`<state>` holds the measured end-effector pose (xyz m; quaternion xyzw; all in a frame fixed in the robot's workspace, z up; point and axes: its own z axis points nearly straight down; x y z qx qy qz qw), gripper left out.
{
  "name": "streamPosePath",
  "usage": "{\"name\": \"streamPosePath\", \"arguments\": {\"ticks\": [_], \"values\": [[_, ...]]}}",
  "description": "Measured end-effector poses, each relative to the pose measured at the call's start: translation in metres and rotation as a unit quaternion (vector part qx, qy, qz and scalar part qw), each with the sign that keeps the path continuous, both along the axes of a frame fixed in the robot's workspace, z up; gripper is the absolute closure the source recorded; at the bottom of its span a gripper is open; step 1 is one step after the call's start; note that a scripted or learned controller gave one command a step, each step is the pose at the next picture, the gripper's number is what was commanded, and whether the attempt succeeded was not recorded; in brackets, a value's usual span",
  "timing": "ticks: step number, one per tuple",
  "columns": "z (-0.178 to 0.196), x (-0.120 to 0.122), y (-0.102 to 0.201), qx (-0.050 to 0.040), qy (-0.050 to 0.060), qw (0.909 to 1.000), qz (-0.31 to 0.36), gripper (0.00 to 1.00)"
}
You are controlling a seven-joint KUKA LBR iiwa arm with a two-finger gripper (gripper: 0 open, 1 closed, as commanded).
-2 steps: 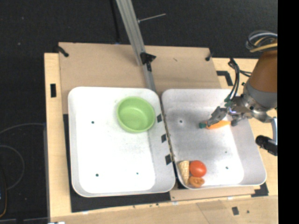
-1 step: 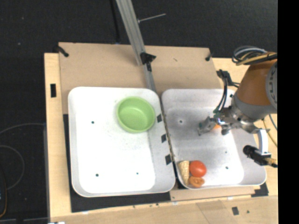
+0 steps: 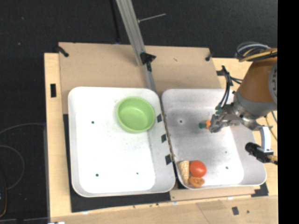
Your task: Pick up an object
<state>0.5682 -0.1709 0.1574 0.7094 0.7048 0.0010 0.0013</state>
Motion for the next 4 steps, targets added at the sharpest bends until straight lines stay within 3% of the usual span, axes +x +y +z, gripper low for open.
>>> {"name": "streamPosePath", "arguments": {"ticks": [2, 4], "values": [[0.109, 0.003, -0.007, -0.0009, -0.002, 1.0000, 0.005, 1.00], [0.117, 0.032, 0.086, 0.0005, 0.000, 1.0000, 0.007, 1.00]]}}
